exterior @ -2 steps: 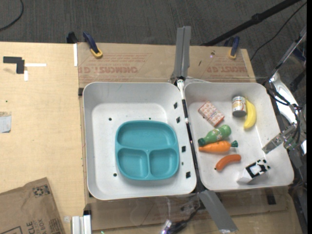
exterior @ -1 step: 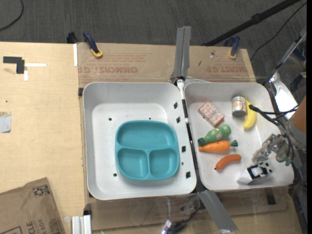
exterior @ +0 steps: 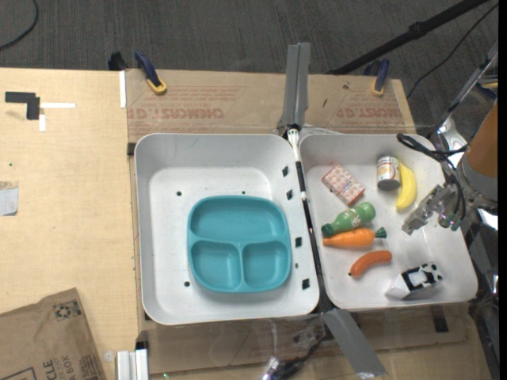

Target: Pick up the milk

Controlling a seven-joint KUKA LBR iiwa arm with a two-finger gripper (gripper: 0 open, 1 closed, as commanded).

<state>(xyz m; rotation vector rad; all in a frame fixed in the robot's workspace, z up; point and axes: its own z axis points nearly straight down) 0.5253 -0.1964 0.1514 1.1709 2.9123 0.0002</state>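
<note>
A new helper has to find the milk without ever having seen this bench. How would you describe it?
Look in the right-hand white bin, at its near right corner. The milk is a small white carton with black cow patches, lying alone below the orange sausage; nothing else there is black and white.

Teal plate, carrot, banana

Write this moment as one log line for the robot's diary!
phase: approach | gripper above right bin | milk in bin's near right corner, not held | plate in left bin
</note>
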